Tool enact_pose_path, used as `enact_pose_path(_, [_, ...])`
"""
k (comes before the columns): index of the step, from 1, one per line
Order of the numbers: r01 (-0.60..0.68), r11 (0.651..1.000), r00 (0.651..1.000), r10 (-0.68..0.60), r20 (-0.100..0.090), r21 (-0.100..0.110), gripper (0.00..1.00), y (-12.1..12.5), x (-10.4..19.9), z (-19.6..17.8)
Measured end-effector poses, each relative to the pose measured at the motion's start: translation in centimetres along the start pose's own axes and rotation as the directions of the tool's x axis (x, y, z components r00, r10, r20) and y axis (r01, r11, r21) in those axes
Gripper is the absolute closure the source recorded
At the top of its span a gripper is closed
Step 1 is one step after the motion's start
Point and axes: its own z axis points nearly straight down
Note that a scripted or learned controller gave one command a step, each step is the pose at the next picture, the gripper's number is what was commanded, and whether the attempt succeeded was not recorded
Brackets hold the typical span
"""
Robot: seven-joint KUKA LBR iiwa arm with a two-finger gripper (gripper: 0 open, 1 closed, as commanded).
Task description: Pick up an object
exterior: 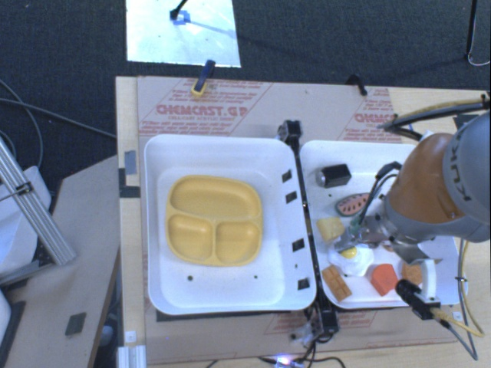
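The right bin [318, 153] holds several small toy foods: a black block [335, 175], a watermelon slice [353, 204], a pale yellow cheese wedge [331, 228], a fried egg [353, 259], a waffle-like cracker [336, 282] and an orange-red block [383, 279]. My gripper [354, 238] reaches down from the right, low over the bin, right at the fried egg's upper edge and beside the cheese wedge. The arm's grey and orange wrist [426, 186] covers the bin's right half.
The left bin [222, 153] holds a yellow divided tray [214, 219]. A black divider with clips [299, 205] runs between the bins. A yellow and blue tool [202, 79] lies on the cardboard behind the bins. Cables trail at the bench's right front.
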Motion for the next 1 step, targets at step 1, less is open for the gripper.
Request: enact_pose_path(1, [0.015, 1.0, 1.0, -0.015, -0.008, 0.004, 1.0, -0.67, 9.85, -9.07])
